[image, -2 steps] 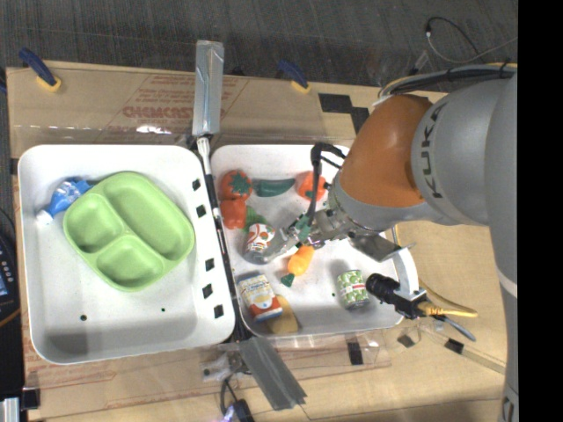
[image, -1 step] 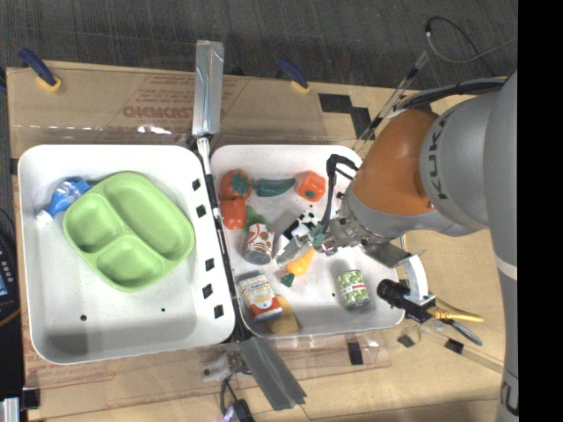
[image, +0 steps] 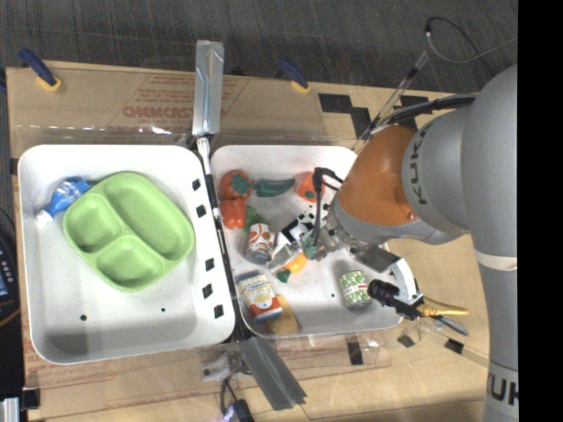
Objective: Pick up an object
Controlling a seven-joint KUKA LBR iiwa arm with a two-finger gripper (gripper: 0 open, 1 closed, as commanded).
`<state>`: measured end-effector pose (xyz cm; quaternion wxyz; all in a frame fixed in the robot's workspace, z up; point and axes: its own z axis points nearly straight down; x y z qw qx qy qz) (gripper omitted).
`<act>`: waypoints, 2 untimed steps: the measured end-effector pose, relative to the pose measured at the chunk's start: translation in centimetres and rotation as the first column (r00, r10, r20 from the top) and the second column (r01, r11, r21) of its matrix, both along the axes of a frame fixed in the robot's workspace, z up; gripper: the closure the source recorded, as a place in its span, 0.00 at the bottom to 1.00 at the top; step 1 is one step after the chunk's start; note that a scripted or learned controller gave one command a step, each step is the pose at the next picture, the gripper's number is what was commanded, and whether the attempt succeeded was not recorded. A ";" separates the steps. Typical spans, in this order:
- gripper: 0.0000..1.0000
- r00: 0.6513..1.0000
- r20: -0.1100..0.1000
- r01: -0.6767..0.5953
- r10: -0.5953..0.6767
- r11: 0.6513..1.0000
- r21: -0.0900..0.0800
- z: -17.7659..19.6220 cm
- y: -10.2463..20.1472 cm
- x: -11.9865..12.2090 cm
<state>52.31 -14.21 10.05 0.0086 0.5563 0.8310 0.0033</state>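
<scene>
My gripper (image: pixel 302 243) is low in the right bin (image: pixel 330 158), near its middle. It hangs over a small orange and green carrot-like toy (image: pixel 293 267) and sits just right of a tipped can (image: pixel 258 242). A green-labelled can (image: pixel 354 288) lies to the gripper's lower right. A small carton (image: pixel 259 294) lies near the bin's front edge. At the back of the bin are a red-orange toy vegetable (image: pixel 234 197), a dark green piece (image: pixel 274 185) and an orange piece (image: pixel 305 185). The wrist hides whatever lies directly beneath it.
The left bin (image: pixel 53 323) holds a green divided plate (image: pixel 129 229) with a blue item (image: pixel 64 194) at its back left corner. A grey divider bar (image: pixel 208 86) runs between the bins. The arm's orange band (image: pixel 380 183) looms over the right bin's right side.
</scene>
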 end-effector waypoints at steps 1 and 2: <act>0.00 1.000 0.002 0.001 -0.001 1.000 -0.002 0.1 -0.1 0.1; 0.00 1.000 -0.017 0.022 -0.022 1.000 0.003 -0.8 0.2 2.1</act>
